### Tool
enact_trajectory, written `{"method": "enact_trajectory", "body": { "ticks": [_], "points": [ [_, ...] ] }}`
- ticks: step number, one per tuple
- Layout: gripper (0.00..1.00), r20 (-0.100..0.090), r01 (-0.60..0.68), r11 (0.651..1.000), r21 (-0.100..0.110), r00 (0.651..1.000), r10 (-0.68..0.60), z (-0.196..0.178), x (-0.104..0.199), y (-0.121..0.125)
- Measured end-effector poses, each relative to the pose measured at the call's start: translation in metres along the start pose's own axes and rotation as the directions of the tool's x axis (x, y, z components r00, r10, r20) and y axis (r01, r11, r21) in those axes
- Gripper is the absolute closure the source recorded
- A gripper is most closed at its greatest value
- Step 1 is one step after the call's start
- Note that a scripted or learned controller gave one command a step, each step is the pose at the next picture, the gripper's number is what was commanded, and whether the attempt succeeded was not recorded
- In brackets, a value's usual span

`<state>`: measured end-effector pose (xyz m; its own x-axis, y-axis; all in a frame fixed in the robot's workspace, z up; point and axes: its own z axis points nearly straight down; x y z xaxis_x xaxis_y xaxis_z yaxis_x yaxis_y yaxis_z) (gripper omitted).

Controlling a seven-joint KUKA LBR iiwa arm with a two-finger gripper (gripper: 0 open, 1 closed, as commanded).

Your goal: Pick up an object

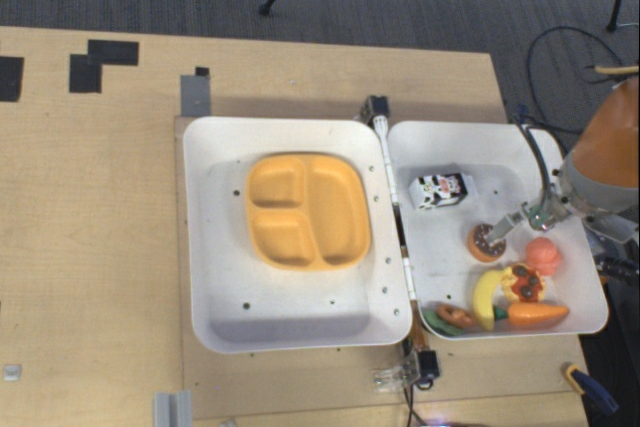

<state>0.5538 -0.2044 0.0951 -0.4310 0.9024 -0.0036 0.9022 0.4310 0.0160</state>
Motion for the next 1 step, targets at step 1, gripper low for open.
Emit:
{"method": "enact_trajectory", "body": {
  "ticks": [1],
  "points": [
    [0.00, 0.017, -0.021, 1.000, -0.014, 1.000, 0.021, -0.0021, 0.0829, 0.0326]
  ]
}}
